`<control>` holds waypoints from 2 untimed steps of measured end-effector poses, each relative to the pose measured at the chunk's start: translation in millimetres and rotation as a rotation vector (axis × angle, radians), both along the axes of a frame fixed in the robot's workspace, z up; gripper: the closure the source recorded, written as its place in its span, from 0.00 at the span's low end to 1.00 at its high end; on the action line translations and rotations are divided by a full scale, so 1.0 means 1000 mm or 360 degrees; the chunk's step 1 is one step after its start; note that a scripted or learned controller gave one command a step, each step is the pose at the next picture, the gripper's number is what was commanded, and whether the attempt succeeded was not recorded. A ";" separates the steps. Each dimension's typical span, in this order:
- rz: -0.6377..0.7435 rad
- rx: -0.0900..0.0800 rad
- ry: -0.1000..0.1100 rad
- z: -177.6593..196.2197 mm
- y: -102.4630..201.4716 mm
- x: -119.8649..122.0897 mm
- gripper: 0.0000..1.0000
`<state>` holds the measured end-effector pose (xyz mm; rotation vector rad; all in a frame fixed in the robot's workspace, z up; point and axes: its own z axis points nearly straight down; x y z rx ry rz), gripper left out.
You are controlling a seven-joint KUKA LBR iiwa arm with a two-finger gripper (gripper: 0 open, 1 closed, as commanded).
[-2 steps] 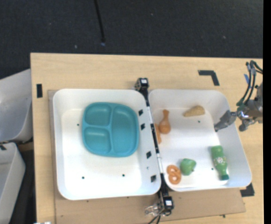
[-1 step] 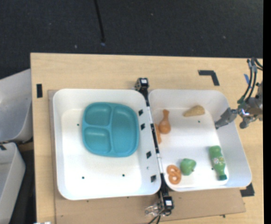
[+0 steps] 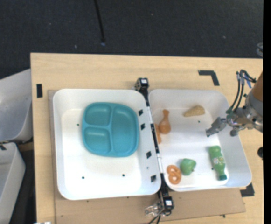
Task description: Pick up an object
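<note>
The right bin [image 3: 233, 181] holds an orange drumstick-shaped toy [image 3: 164, 122] near its left wall, a tan bread piece [image 3: 194, 110] at the back, a green bottle [image 3: 217, 161] at the front right, a green pepper [image 3: 188, 166] and an orange pretzel [image 3: 173, 174] at the front. My gripper [image 3: 224, 128] hangs over the bin's right side, above the bottle and to the right of the bread. Its fingers are spread open and nothing sits between them.
The left bin [image 3: 65, 171] carries a teal divided plate [image 3: 110, 128]. A row of black clips [image 3: 150, 139] runs along the divider between the bins. White containers [image 3: 4, 111] stand off the bench to the left.
</note>
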<state>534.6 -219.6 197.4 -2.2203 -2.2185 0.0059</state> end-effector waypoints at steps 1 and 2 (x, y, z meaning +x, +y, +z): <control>-0.0001 -0.0001 -0.0002 -0.063 0.000 -0.001 0.00; -0.0004 -0.0002 -0.0005 -0.098 -0.002 -0.001 0.00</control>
